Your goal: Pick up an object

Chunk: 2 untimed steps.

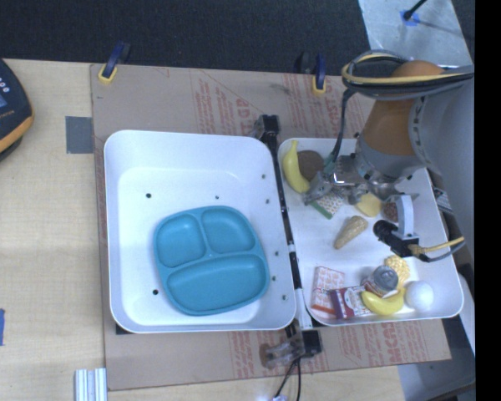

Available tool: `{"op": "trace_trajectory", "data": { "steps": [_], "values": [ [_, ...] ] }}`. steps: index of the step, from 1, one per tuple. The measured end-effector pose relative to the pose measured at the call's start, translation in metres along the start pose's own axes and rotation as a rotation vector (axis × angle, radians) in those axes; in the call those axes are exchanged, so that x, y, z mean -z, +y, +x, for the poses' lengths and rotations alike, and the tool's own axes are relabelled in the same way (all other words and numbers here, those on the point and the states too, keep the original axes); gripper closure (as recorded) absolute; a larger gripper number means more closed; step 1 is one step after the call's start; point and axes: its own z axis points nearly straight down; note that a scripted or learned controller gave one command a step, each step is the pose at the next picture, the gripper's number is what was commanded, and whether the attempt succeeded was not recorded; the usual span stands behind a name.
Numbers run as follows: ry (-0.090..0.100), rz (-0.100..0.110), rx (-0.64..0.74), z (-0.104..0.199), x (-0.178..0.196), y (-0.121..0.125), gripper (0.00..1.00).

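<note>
**Even overhead light, soft detail**

You have bright, diffuse light from above across the bench. The left bin is your landmark: its white walls are nearly blown out, with only a faint grey shade along its inner far wall. The blue plate inside it carries a mild sheen. Right of the bin, small items look soft and blocky. Beyond it, the dark floor loses all detail.
</note>
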Motion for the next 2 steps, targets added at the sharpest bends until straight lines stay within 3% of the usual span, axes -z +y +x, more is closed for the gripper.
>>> {"op": "trace_trajectory", "data": {
  "steps": [1,2],
  "values": [
    [0.006,0.032,-0.003,-0.005,-0.004,0.036,0.0],
    [0.001,0.025,0.0,-0.006,0.007,0.037,1.0]
  ]
}}
